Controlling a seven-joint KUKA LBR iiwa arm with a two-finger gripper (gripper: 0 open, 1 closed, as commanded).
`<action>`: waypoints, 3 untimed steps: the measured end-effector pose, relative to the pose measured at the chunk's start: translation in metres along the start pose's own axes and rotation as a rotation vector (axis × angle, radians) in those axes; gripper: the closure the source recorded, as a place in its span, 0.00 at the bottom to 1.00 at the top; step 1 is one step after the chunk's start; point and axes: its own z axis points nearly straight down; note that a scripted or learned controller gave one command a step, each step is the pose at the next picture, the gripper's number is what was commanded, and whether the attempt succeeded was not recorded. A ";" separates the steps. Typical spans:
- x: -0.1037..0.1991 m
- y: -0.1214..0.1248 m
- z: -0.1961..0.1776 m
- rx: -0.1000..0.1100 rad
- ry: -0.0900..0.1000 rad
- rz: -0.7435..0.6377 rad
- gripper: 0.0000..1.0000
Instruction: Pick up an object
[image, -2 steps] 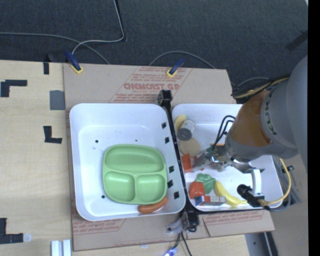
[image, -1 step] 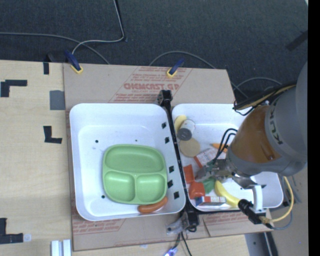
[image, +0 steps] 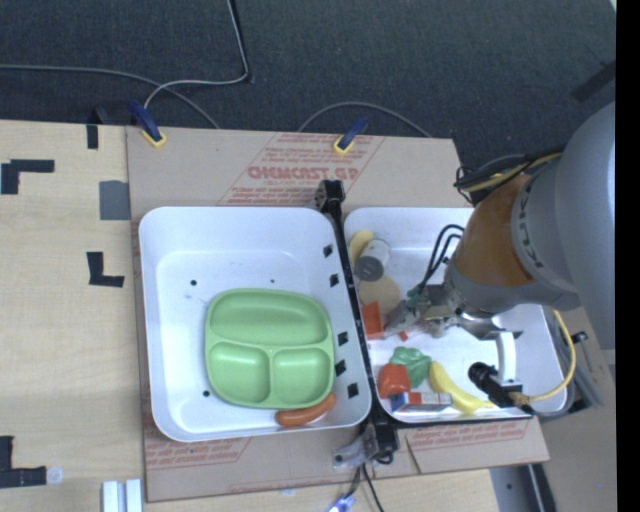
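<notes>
Dark carpet is showing behind a pale wooden desk (image: 60, 330), which is being covered by a cardboard sheet (image: 300, 175) carrying two white bins. So the left bin (image: 165, 240) is being taken up mostly by a green divided tray (image: 270, 345), with an orange sausage-looking thing (image: 303, 413) being squeezed against the front wall. The right bin (image: 400, 222) is being reached into by the grey arm (image: 560, 230), and the jaws (image: 415, 312) are being hung low over its middle; whether they're apart or together can't be told from here. Nothing is being gripped, so it looks like the approach step. Nearest candidates are being crowded together just below: a green piece (image: 410, 357), a red block (image: 394, 379) and a banana (image: 452, 390). A short drop would probably be needed next. Room is being limited by the divider wall and that clutter.
</notes>
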 end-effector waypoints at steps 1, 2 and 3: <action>0.001 0.000 -0.010 0.002 0.003 -0.001 1.00; 0.009 0.016 -0.053 0.007 0.010 -0.006 1.00; 0.009 0.016 -0.052 0.008 0.010 -0.006 0.00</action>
